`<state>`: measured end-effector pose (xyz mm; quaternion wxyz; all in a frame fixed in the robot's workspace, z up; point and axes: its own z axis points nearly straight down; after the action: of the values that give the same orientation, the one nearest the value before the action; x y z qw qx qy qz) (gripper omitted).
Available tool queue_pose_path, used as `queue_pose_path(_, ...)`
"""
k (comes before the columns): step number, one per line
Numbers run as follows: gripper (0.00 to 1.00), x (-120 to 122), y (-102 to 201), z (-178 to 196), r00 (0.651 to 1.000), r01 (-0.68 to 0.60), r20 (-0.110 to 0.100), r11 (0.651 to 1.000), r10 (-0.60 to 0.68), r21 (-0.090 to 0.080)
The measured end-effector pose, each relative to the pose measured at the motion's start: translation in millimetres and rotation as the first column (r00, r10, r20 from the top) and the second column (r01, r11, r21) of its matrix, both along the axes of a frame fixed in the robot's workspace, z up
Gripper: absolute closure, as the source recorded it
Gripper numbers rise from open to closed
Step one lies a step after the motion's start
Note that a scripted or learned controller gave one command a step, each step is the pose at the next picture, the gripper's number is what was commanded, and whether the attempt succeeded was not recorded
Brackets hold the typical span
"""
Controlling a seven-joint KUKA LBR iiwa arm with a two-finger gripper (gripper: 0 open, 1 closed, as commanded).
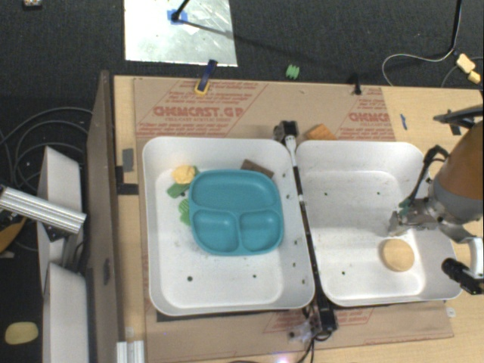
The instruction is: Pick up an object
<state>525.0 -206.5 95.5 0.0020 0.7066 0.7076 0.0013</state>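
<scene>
Arm: grey, with an orange band above the wrist, reaching in from the right edge over the right bin (355, 157).
Gripper: the gripper (403, 219) sits low in the right bin near its right wall; whether it is apart or together, cannot tell from this slant.
Object for pickup: a round tan bread roll (398, 254) lies on the floor of the right bin, toward the front right corner, just below the gripper in the view and not between its tips.
Left bin: the left bin (219, 290) carries a teal divided tray (234, 211) with three compartments, lying flat near its middle.
Around the tray: a yellow toy piece (183, 174) touches the tray's back left corner; green pieces (181, 203) show along its left edge; a brown block (258, 168) peeks out at its back right edge.
Desk: the desk (227, 112) is covered with printed brown cardboard; an orange-tan piece (320, 133) lies behind the bins.
</scene>
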Motion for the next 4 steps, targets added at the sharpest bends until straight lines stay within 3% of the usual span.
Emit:
queue_pose_path(1, 0.00, 0, 0, 0, 1.000, 0.000, -0.001, 1.000, 0.000, 0.000)
queue_pose_path(2, 0.00, -39, 19, -11, 1.000, 0.002, -0.004, 1.000, -0.002, 0.001)
queue_pose_path(3, 1.00, -37, 19, 0, 1.000, 0.000, 0.000, 1.000, 0.000, 0.001)
queue_pose_path(4, 1.00, 15, 57, 74, 1.000, -0.009, 0.006, 1.000, 0.009, -0.001)
